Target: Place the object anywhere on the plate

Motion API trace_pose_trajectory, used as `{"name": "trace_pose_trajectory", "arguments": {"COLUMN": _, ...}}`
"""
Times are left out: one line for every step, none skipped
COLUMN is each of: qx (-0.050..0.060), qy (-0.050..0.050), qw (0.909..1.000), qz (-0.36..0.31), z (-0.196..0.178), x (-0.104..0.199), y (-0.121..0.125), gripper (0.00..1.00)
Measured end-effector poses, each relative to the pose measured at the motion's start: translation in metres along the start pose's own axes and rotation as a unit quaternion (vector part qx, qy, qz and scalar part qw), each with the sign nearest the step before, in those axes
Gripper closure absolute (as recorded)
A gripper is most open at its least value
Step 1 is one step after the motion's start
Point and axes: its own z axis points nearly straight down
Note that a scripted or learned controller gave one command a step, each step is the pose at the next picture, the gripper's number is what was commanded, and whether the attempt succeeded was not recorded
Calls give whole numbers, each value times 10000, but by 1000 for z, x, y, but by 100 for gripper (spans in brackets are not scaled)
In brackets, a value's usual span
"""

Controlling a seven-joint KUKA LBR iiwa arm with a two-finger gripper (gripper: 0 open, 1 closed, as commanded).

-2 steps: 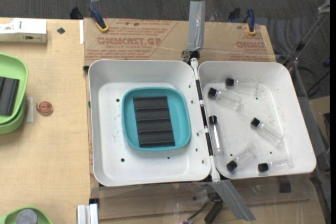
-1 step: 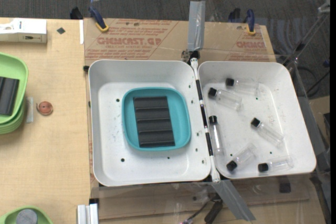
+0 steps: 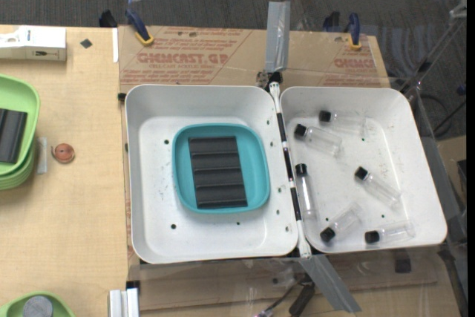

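A teal plate (image 3: 182, 174) with a dark ribbed insert lies in the left white bin (image 3: 148, 219). In the right white bin (image 3: 415, 159) lie several clear plastic vials with black caps: one near the top (image 3: 335, 119), one below it (image 3: 315, 137), one along the left wall (image 3: 303, 185), one at mid-right (image 3: 375, 185), and others near the front (image 3: 338, 226) (image 3: 386, 235). All vials lie on their sides, apart from the plate.
Brown cardboard (image 3: 223, 56) sits behind the bins, held by blue clamps. On the wooden bench at left are a green dish (image 3: 22, 159), a white box (image 3: 33, 44) and a small copper disc (image 3: 64, 153). A grey strip (image 3: 277, 37) stands at the bins' junction.
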Motion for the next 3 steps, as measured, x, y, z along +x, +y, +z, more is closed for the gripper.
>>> {"name": "trace_pose_trajectory", "arguments": {"qx": 4, "qy": 2, "qw": 9997, "qz": 246, "z": 133, "x": -6, "y": 1, "gripper": 0}}
{"name": "trace_pose_trajectory", "arguments": {"qx": 0, "qy": 2, "qw": 9987, "qz": 509, "z": 4, "x": -8, "y": 0, "gripper": 0}}
{"name": "trace_pose_trajectory", "arguments": {"qx": 0, "qy": 3, "qw": 9972, "qz": 742, "z": 130, "x": 5, "y": -10, "gripper": 0}}
